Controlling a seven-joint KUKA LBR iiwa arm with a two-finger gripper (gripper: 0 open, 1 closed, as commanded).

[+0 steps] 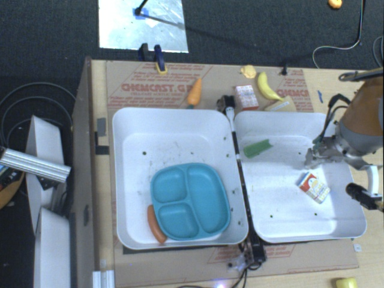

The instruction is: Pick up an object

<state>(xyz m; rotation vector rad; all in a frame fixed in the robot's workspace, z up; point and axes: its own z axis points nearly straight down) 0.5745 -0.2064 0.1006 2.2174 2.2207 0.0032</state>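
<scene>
from my feed i see the grey arm with its orange band (pixel 366 110) reaching in over the right edge of the right shallow white bin (pixel 282 224). the end effector (pixel 317 156) sits low near that bin's right wall, about halfway along it, and i cannot tell how it is set from this slanted view. just beside it, toward the bin's near right part, lies a small white carton with red and orange print (pixel 314 187), tilted on the bin floor; i see nothing gripped. a flat green rectangular piece (pixel 257 148) rests near the far left corner of the same bin, well apart from the carton.

the left shallow white bin (pixel 135 131) holds a blue plastic divided tray with three compartments (pixel 190 200) in its near half, and an orange sausage-shaped toy (pixel 156 223) lies along the tray's left edge, touching or nearly touching it, close to the bin's near left corner.

on the cardboard-covered counter (pixel 129 86) behind the bins, along its far edge, i see an orange carrot-shaped toy (pixel 194 92), a small pinkish box (pixel 246 96), a yellow toy banana (pixel 267 87) and a small yellow lump (pixel 248 71). a blue and yellow clamp (pixel 159 59) grips the counter's far edge. beyond it, on the dark floor, lies a shiny silver sheet (pixel 143 17), and a small orange ball (pixel 335 2) sits far off to the right.
</scene>
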